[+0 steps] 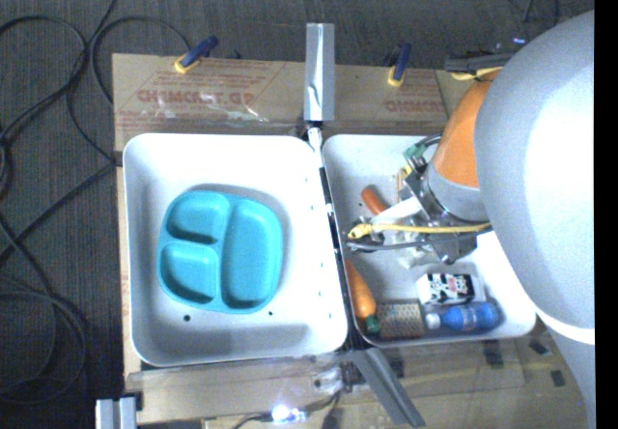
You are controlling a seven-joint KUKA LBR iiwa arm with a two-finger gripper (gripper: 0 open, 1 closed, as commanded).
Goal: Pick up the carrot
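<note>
Overhead view of the bench with two white bins side by side. The left bin holds a blue divided plate. The right bin holds the clutter: a carrot lying along the bin's left wall, near the lower corner, its length running roughly up and down the picture; a brown scrub-like block just beside its lower end; a blue bottle further right; a small black-and-white item above the bottle; and a short orange piece higher up in the bin.

The arm reaches in from the right, and the gripper hangs over the middle of the right bin, above and to the right of the carrot, apart from it. A yellow cable crosses in front of the wrist. Whether the grasping parts are spread or closed cannot be told, since the wrist body hides them.

Judged step: approach, with the carrot not yet grasped. The next move calls for travel toward the bin's left wall and a descent with the grasp set across the carrot's width; the nearby wall and the block leave little room.
</note>
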